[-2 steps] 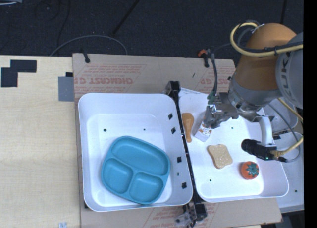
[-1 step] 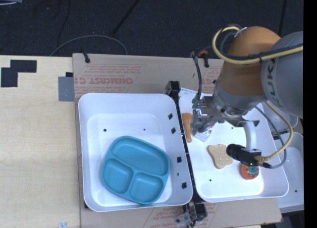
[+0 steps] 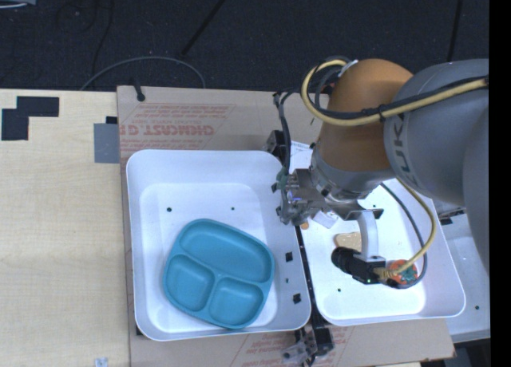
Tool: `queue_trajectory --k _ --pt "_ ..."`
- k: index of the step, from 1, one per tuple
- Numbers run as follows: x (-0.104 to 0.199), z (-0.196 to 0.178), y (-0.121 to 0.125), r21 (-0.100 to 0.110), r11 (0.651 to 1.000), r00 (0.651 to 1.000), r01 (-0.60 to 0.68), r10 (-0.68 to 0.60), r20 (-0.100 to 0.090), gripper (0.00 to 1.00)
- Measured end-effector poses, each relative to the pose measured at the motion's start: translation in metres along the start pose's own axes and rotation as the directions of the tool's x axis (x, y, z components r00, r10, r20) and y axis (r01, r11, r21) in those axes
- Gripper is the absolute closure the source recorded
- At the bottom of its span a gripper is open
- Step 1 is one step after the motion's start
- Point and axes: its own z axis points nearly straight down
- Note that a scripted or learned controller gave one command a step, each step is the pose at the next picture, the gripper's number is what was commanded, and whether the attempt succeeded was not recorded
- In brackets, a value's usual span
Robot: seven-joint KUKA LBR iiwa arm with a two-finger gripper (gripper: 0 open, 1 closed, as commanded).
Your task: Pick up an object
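My jaws hang over the seam between the left bin (image 3: 200, 167) and the right bin (image 3: 435, 293), width hidden so I cannot tell, with the blue plate (image 3: 217, 272) at 8 o'clock and a tan scrap (image 3: 347, 239) at 4 o'clock.

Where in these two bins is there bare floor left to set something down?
Left bin: a bare band between the blue divided plate and the back wall, plus a narrow strip along its left wall. Right bin: open floor along the front wall, in front of the small tan piece. Crowded: the right bin's back half, under the arm.
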Motion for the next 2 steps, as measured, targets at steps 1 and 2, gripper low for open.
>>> queue_trajectory --k 1,2 --pt "0.051 -0.0059 -0.0032 -0.003 1.0 1.0 0.001 -0.001 0.0 1.0" --pt "0.0488 -0.0058 -0.003 -0.002 1.0 1.0 -0.003 0.003 0.002 0.0"
